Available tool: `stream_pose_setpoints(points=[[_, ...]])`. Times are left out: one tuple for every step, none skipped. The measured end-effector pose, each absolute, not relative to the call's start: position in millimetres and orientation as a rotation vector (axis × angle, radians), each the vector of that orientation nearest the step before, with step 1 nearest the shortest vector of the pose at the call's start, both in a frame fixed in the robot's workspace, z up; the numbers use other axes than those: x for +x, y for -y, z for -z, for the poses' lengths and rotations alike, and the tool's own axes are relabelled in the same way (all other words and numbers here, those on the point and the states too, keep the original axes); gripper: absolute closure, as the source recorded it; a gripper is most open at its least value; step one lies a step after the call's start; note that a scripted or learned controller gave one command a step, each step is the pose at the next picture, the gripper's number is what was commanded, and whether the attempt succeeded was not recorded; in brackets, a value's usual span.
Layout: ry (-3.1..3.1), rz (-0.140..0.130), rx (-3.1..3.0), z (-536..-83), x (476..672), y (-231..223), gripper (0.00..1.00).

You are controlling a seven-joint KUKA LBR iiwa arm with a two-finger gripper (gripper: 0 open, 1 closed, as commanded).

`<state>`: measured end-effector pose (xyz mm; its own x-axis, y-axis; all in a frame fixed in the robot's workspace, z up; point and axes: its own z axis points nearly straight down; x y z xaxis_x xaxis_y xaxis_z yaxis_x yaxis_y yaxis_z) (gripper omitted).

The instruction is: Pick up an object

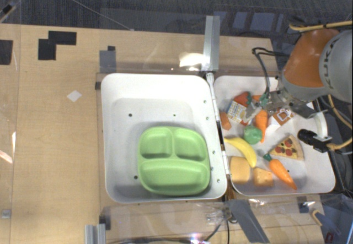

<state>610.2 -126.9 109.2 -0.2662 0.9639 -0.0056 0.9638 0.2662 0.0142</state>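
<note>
Low in the right bin point(325, 179), among the toy food, the claw point(263, 104) is being held; whether it is open or closed cannot be told, and nothing is seen gripped. Just beneath it an upright carrot point(261, 120) is lying, touching a green ball point(252, 135), with a small carton point(236, 110) beside. The carrot is being judged light, stiff, smooth plastic, likely slippery; it would best be taken across its thicker middle. Further out a banana point(242, 149), pizza slice point(288, 148) and second carrot point(281, 172) are lying. A green tray point(174, 160) is sitting in the left bin point(118, 127).

claw point(263, 103) over toy food, green tray point(174, 160)
</note>
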Motion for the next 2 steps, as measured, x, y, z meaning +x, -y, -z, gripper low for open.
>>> stream_pose_setpoints(points=[[-2.483,-0.040,1.875,-105.8,610.8,143.5,0.00],[-2.261,-0.016,2.171,-104.7,652.3,141.2,0.00]])
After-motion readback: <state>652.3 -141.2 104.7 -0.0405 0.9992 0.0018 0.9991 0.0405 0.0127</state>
